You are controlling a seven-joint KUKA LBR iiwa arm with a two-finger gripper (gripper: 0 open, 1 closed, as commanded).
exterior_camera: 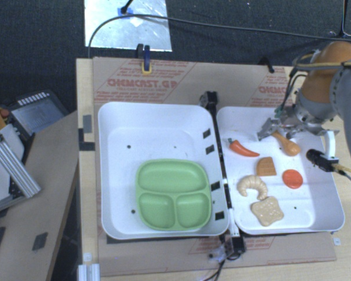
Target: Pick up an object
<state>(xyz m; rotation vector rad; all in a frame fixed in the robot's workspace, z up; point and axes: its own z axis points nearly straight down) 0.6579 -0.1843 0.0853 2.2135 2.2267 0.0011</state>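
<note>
1. The arm (333,75) reaches in from the right edge, its orange band high at the upper right; the grey wrist bends down and leftward over the far part of the right bin (322,215).
2. The gripper (276,129) sits low over the right bin's far half, its metal fingers pointing left; whether it is open or closed cannot be told from this angle.
3. A tan, elongated food piece (286,144) lies just beside the gripper, on its near side; contact between them cannot be judged.
4. Other items rest on the right bin's floor: an orange-red pepper (243,148) to the left, a brown block (267,167) near the middle, a red round piece (292,179) to its right, a pale croissant (253,185) and a slice of toast (267,211) nearer the front.
5. The left bin (128,133) holds a green divided tray (172,193), resting in its front half.
</note>
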